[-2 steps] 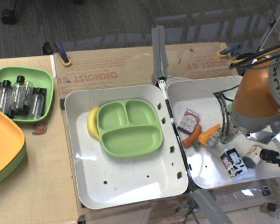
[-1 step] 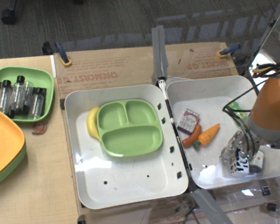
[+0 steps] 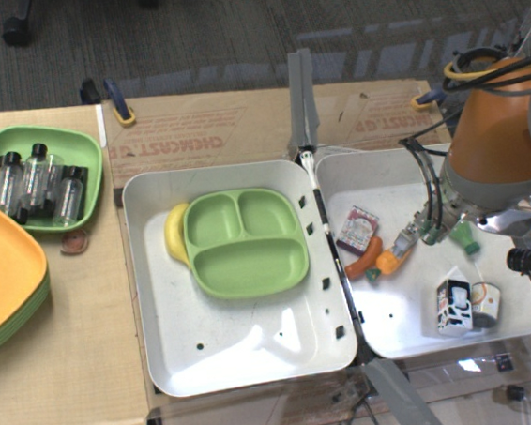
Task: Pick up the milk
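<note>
The milk (image 3: 454, 306) is a small carton with black and white cow patches. It lies near the front right corner of the right bin (image 3: 400, 329), with a small pale round item (image 3: 488, 298) against its right side. My gripper (image 3: 429, 228) hangs over the middle of that bin, below the orange band of the arm (image 3: 493, 136). It is behind and slightly left of the carton, well apart from it. Nothing is visibly held.
An orange carrot (image 3: 366, 260), a smaller orange piece (image 3: 390, 261) and a pink packet (image 3: 357, 228) lie left of the gripper. A green bit (image 3: 468, 244) sits to its right. The left bin (image 3: 167, 349) holds a green divided plate (image 3: 245, 242) and a yellow item (image 3: 174, 233).
</note>
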Tool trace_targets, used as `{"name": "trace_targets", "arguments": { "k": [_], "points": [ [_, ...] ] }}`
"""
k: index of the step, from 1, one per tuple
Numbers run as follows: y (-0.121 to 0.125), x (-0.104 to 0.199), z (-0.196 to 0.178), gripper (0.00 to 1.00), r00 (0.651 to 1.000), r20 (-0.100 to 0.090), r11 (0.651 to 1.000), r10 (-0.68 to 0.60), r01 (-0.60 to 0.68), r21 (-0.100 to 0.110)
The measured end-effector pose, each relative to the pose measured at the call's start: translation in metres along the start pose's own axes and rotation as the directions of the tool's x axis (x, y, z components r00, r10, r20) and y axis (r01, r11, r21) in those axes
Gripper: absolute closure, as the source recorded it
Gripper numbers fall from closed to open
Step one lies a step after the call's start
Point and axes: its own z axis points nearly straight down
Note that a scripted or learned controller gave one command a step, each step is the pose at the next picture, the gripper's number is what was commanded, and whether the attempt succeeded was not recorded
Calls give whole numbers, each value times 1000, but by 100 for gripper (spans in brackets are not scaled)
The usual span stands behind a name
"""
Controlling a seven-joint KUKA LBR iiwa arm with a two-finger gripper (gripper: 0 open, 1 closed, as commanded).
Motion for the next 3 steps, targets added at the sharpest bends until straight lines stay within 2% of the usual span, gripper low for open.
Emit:
{"name": "trace_targets", "arguments": {
  "k": [1,2,3],
  "points": [
    [83,-46,-44,100,996,3,996,-88,88,-1],
    [41,-55,58,100,947,1,947,-321,321,0],
    [57,-61,90,100,857,21,857,-515,515,-7]
  ]
}}
